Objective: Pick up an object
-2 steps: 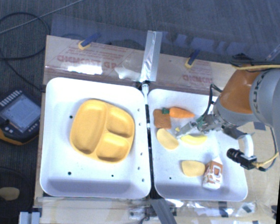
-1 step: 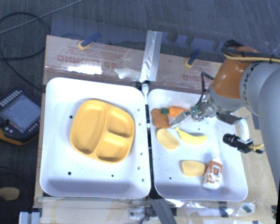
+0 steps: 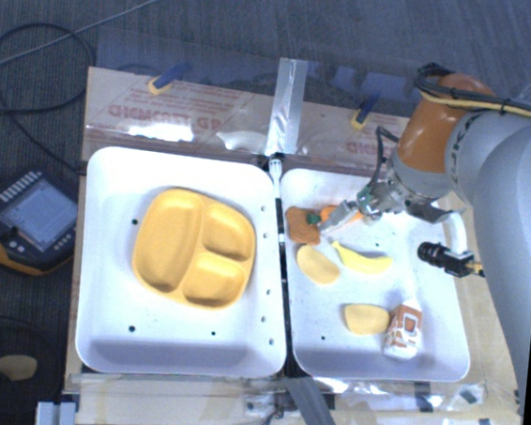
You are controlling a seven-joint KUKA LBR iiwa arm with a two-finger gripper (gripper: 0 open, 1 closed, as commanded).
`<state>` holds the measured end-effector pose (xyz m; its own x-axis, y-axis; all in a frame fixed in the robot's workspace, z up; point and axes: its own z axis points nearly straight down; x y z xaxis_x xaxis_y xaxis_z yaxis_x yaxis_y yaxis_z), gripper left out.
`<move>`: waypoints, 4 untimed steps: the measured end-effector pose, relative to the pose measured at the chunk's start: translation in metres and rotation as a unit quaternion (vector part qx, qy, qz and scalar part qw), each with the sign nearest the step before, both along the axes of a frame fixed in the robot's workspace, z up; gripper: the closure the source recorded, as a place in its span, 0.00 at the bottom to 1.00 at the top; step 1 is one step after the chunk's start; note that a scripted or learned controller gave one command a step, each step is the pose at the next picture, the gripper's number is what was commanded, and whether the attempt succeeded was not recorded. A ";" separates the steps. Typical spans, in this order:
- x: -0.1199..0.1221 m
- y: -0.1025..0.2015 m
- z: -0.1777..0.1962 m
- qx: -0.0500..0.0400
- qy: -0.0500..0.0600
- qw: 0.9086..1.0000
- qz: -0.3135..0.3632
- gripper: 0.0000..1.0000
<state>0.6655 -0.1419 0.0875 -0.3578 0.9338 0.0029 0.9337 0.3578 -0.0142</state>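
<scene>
Mirrored red print on the clear sheet [image 3: 168, 107] is unreadable.

tray [image 3: 194, 247] in left bin [image 3: 93, 330]; bottle [image 3: 405, 330] in right bin [image 3: 448, 363].

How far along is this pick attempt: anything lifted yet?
Done: the gripper is low in the right bin, at the small orange piece beside the brown item. In hand: nothing visibly held. Left: grasping and lifting; the banana, yellow pieces and small bottle lie in the bin.
</scene>
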 end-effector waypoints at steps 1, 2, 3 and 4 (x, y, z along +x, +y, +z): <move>0.002 0.001 0.010 -0.001 -0.004 1.000 0.002 1.00; 0.003 0.001 0.012 -0.002 -0.006 1.000 0.002 0.00; 0.002 0.001 0.020 -0.001 -0.003 1.000 0.002 1.00; 0.003 0.001 0.020 -0.001 -0.005 1.000 0.002 0.00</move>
<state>0.6680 -0.1414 0.1078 -0.3610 0.9326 -0.0032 0.9325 0.3610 -0.0064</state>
